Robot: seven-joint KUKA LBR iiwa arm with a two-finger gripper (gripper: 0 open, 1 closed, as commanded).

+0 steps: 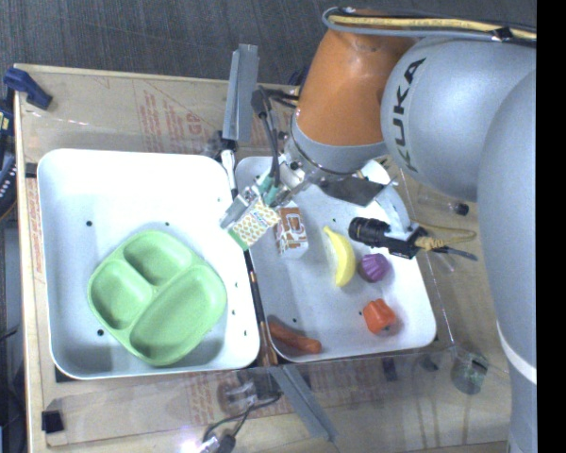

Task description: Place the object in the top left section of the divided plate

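Green divided plate sat in the left bin, down-left of the gripper, which was clamped on a checkered packet over the bins' shared edge.

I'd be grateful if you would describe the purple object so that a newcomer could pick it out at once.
Start at the right-hand white bin, under the grey arm. Along its right side sits a yellow banana, and touching the banana's right edge is the purple object. It is small and rounded, the only purple thing there, above the orange-red item.
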